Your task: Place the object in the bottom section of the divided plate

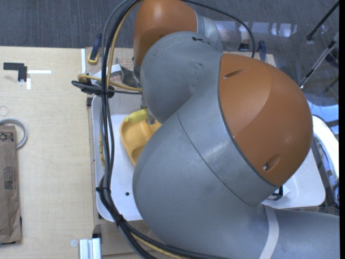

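Note:
The grey and orange arm (215, 139) covers most of the camera view and hides the greater part of both bins. Past its left side a yellow divided plate (132, 138) shows in the white bin (102, 198), with only a part of its rim and one section in sight. A pale yellow-green piece (139, 115) sits at the plate's upper edge, against the arm. The arm hides the gripper, and what lies in the plate's other sections cannot be seen.
Black and yellow cables (108, 80) loop down the arm's left side over the bin's left wall. On the wooden bench to the left lie a brown paper bag (9, 182) and a small black and white marker (21, 72).

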Available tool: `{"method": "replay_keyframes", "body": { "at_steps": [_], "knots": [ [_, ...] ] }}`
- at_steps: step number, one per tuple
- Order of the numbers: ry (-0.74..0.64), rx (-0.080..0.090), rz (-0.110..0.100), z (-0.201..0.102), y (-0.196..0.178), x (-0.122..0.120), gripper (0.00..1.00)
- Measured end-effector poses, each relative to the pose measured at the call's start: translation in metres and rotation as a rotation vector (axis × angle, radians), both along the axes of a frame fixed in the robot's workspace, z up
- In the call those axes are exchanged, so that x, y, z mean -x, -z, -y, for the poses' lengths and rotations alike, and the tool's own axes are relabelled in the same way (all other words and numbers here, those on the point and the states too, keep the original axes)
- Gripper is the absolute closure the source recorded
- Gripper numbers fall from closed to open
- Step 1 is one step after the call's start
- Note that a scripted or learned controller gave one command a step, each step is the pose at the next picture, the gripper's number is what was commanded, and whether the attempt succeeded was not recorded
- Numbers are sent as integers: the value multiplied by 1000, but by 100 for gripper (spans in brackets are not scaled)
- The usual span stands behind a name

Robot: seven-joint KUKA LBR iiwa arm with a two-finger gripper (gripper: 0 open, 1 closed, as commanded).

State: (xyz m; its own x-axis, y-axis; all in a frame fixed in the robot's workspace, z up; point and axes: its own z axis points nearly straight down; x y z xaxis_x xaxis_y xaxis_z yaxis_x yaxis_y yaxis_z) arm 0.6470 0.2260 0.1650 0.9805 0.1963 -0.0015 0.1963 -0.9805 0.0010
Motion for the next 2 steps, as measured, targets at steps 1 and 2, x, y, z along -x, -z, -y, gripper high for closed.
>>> {"method": "replay_keyframes", "body": {
  "at_steps": [1, 2],
  "knots": [
    [4, 0, 0, 1, -20, -7, 100],
    [12, 2, -3, 6, -29, -8, 100]
  ]
}}
